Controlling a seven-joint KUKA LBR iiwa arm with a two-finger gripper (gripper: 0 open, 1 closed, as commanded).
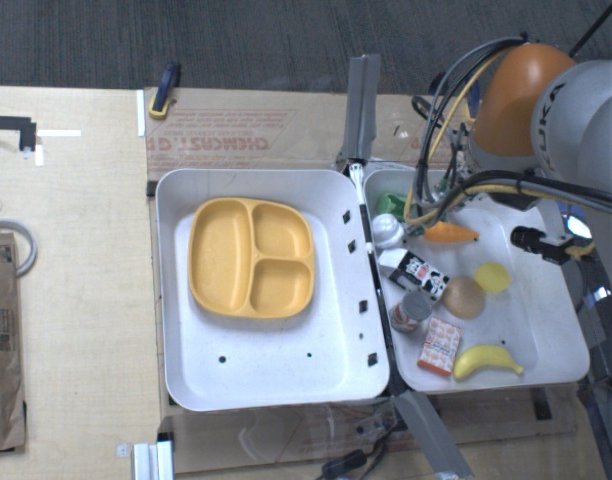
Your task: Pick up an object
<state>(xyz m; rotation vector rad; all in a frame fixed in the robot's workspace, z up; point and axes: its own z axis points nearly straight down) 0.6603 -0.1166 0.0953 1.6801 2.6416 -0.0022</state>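
Observation:
The right bin (546,368) holds several small things. An orange carrot (450,234) lies near its far end. A white bottle (386,230) rests by the left wall with something green (390,206) behind it. Further forward lie a black-and-white box (422,274), a brown round fruit (464,298), a yellow lemon (492,276), a grey can (412,311), a red-and-white carton (440,348) and a banana (486,362). My gripper (433,206) hangs low over the bin's far left corner, just above the carrot, largely masked by cables and the wrist.
The left bin (186,368) carries a yellow divided plate (252,258). The arm's grey body and orange band (521,88) loom over the right bin's far right side. A black part (534,240) juts out over that bin. A brown bag (1,338) lies far left.

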